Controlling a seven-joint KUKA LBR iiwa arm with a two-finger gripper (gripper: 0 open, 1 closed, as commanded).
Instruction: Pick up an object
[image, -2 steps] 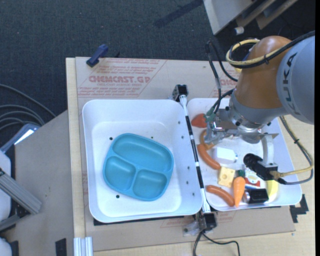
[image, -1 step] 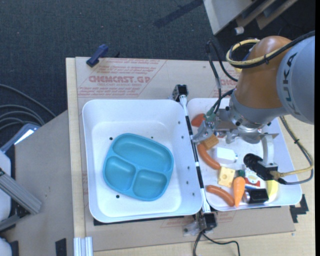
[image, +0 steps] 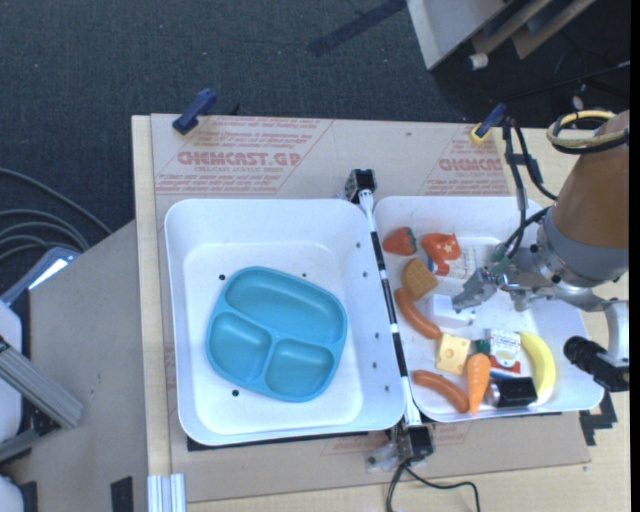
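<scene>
Roughly, the bench held two white bins split by a black divider. The left bin (image: 190, 250) carried just a blue compartment tray (image: 277, 332), lying flat, probably there as a drop spot. The right bin (image: 580, 395) held the clutter: a strawberry (image: 400, 240), an orange-red toy (image: 440, 246), a brown biscuit-like piece (image: 419, 277), a sausage (image: 416, 313), a cheese wedge (image: 453, 352), a carrot (image: 478, 378), a second sausage (image: 441, 389), a banana (image: 541, 363), a small printed packet (image: 505, 347) and a dark block (image: 515, 391).

The arm came in from the right, and the gripper (image: 473, 294) sat low in the middle of the right bin, over bare floor just right of the first sausage. Whether the jaws were spread or pressed together couldn't be told; nothing was visibly between them.

No target was committed yet. My guess at the likeliest candidate was the first sausage, near the divider, with its long axis diagonal from upper-left to lower-right. The carrot stood near-vertical in the view, tip down. The banana curved along the bin's right side, also roughly vertical.
</scene>
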